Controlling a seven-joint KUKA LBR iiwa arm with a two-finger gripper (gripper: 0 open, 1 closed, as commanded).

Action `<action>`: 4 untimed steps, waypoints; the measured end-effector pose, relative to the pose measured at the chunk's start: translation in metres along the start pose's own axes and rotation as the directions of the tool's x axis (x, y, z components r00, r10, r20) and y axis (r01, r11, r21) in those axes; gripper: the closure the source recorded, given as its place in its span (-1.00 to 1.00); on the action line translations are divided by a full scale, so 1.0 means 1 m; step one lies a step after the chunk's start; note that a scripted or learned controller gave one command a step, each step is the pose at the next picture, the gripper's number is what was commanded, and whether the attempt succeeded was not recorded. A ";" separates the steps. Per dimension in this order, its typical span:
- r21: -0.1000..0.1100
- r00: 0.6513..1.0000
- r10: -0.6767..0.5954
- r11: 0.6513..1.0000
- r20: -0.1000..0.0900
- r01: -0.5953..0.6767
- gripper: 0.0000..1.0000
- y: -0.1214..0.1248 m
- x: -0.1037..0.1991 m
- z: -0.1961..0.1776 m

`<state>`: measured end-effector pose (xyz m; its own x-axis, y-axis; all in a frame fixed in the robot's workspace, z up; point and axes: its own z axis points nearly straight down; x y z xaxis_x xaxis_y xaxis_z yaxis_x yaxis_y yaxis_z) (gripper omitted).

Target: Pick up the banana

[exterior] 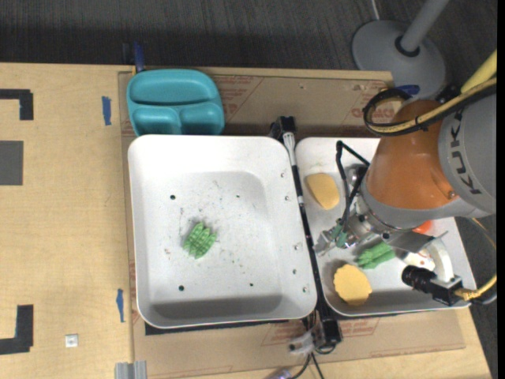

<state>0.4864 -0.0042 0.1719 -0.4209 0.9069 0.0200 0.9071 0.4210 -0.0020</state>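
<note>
In the right bin point(316, 152), a bright yellow rounded piece point(352, 283) lies near the front wall; it may be the banana, but its shape is partly hidden. A paler tan-yellow piece point(322, 189) rests toward the bin's back left. My gripper point(334, 238) hangs low over the middle of the right bin, between these two pieces and just left of a green toy point(375, 255). The wrist and its orange band point(410, 172) cover much of the bin. Nothing can be seen held in the gripper.
The left bin point(158, 164) holds a small green leafy toy point(200, 239) and scattered specks. A teal divided tray point(174, 101) stands behind it. An orange-red item point(424, 227) peeks out under the arm. Cables and a black fitting point(430, 281) lie at the right bin's front right.
</note>
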 end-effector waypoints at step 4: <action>0.009 0.880 -0.475 0.880 0.017 0.475 -1.00 0.059 0.142 0.089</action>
<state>0.4793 0.1514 0.0858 -0.8013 0.5982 0.0016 0.5982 0.8013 -0.0012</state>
